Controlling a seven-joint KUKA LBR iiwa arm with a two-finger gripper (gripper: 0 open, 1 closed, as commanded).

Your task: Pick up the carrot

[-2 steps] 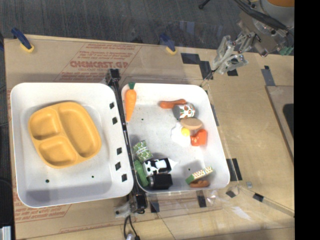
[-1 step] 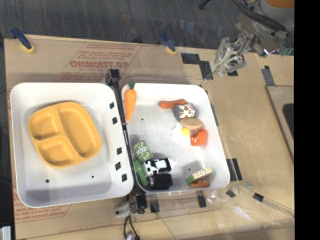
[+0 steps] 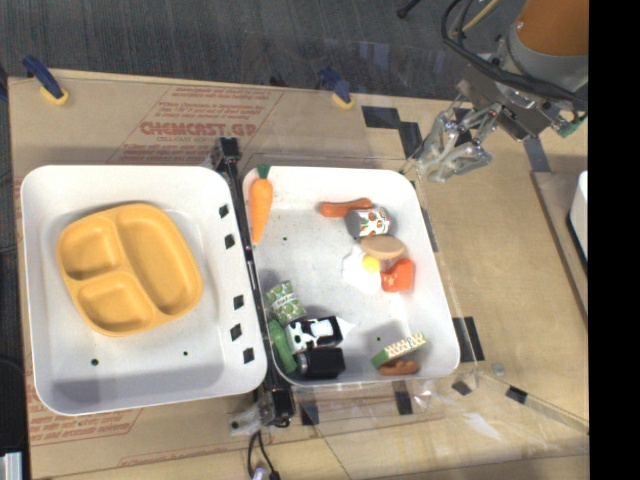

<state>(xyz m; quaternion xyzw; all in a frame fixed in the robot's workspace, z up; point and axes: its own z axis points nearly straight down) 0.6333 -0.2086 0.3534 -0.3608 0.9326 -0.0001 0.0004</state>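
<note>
camera view looks down at a slant on two shallow white bins side by side on a brown bench. left bin [image 3: 40,298] holds a yellow divided tray [image 3: 128,266] with three compartments, sitting toward the bin's left and upper part, nothing visible in its compartments. right bin [image 3: 330,180] holds the small items. the carrot [image 3: 260,205] lies at that bin's upper left corner, right against the wall shared with the left bin, its green top pointing up the view and its orange tip pointing down. near the upper middle lies a sausage [image 3: 344,208], and just beside it to the lower right a small can [image 3: 371,223] with a printed label. below the can sit a tan and yellow rounded piece [image 3: 380,253] and, touching it, an orange-red block [image 3: 398,275]. along the lower left of this bin are a green patterned packet [image 3: 283,299], a black and white carton [image 3: 318,332] and a black block [image 3: 322,363] close together. at the lower right a small printed box [image 3: 402,348] rests against a brown piece.

the gripper [image 3: 447,153] hangs outside the right bin, beyond its upper right corner, over the bench, well apart from the carrot. nothing is seen between its fingers; how far they are spread i cannot tell from this angle. the grey arm with its orange band [image 3: 560,8] enters from the upper right.
</note>
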